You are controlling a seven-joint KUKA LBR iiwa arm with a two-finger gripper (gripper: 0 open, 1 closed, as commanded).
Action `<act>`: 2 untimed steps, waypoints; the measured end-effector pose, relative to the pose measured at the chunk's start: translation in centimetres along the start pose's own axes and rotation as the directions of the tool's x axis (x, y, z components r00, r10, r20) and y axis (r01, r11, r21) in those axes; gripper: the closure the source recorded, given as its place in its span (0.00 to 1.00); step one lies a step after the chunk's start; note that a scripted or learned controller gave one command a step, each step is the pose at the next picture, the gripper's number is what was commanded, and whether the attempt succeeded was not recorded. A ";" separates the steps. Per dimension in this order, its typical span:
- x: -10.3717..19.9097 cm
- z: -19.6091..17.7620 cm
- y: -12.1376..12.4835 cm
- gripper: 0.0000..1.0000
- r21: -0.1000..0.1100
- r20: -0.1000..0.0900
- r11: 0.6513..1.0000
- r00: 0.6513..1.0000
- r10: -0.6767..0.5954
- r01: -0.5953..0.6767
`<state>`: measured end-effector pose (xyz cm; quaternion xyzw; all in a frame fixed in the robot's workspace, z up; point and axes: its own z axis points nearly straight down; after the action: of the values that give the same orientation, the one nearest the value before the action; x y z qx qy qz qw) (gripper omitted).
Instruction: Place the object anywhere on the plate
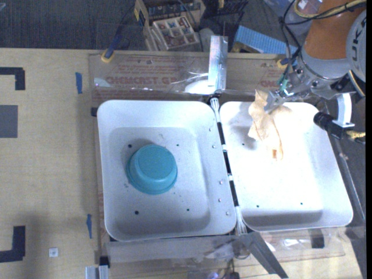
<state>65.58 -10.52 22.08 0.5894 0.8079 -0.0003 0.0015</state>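
From the camera view, the gripper (273, 100) hung over the far part of the right bin (325, 214), and a limp tan object (264, 124), cloth-like or papery, dangled from it. The object's top edge appeared pinched between narrowly closed fingers, and its lower folds trailed down toward the bin floor, so it seemed to be carried clear of the bin rather than resting in it. Whether its lowest strip touched the floor could not be told against the glare.

The blue plate (152, 168), round and seemingly upside down, sat near the middle of the left bin (110, 214), well apart from the object. It lay away from all four walls, which left open floor around it.

Between gripper and plate stood the two bins' adjoining rims (224, 156); the hanging folds would probably need to pass over them without snagging. Above the left bin nothing stood in the way, so the approach looked free. The plate's domed back could let a soft object slide off.
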 end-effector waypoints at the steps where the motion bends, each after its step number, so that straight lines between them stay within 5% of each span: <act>1: 0.0 -0.4 0.1 1.00 -0.002 0.002 1.000 1.000 -0.001 0.001; 2: 5.0 -1.1 -0.1 1.00 0.000 -0.003 0.921 0.921 -0.391 0.391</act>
<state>63.96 -5.74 23.14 0.4166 0.9091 0.0002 0.0001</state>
